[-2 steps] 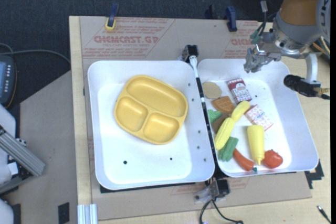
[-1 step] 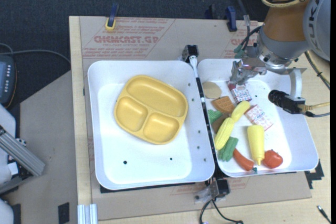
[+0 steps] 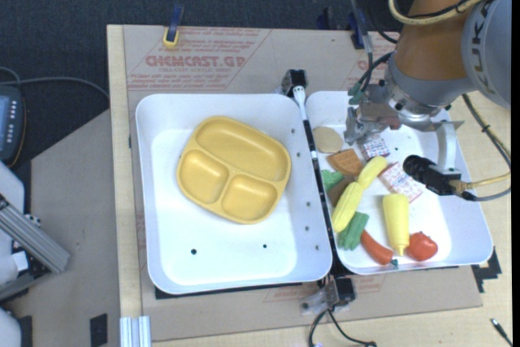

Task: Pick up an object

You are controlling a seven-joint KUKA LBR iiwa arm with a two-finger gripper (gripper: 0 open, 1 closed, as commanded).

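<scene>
My gripper [image 3: 362, 128] hangs low over the far left part of the right bin [image 3: 465, 249], and nothing shows clearly between its jaws. Just below it lie a small red-and-white packet [image 3: 375, 148], a tan round bread piece [image 3: 327, 139] and a brown wedge [image 3: 345, 162]. Further forward are a corn cob [image 3: 348, 206], a yellow banana-like piece [image 3: 372, 169], a yellow bottle [image 3: 396, 222], a red tomato [image 3: 421, 245], a red-orange carrot [image 3: 375, 248] and green pieces [image 3: 353, 230].
The left bin [image 3: 162, 248] holds a yellow divided plate [image 3: 234, 168] near its middle. A black divider edge [image 3: 309, 150] runs between the two bins. Another red-and-white packet [image 3: 404, 184] lies right of the corn.
</scene>
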